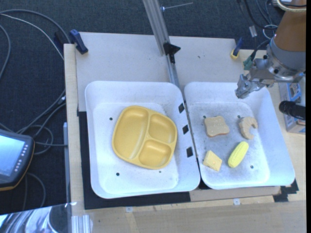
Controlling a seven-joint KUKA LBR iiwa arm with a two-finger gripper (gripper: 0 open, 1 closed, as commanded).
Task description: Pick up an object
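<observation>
Objects for picking lie in the right bin (277, 144): a toast slice (216, 126), a bitten cookie (247, 127), a corn cob (238, 154) and a cheese wedge (212, 160). Gripper (243, 90) sits above that bin's far edge, nothing between its fingers; whether it is spread or closed cannot be told. Left bin (97, 130) holds a yellow divided plate (144, 137).
</observation>
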